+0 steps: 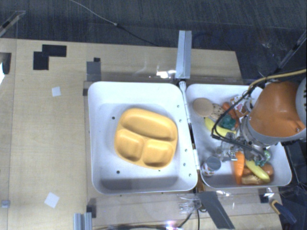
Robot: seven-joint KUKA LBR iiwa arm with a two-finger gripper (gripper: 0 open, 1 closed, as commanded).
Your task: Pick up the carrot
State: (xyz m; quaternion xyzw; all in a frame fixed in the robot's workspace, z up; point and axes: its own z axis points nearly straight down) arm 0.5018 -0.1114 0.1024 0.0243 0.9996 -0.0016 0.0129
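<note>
The carrot (238, 166) is a short orange piece lying in the near part of the right bin (283, 178). It rests against a yellow banana-like piece (257, 171). My gripper (236, 149) hangs straight down over the carrot's far end, under the arm's orange band (276, 110). The arm's bulk and its cables hide the gripper's tips.
The right bin also holds a beige round piece (202, 106), a yellow piece (209, 125), a teal item (227, 123) and a small grey cup (211, 164). The left bin (103, 176) holds a yellow divided plate (145, 137). A metal post (183, 54) stands behind the bins.
</note>
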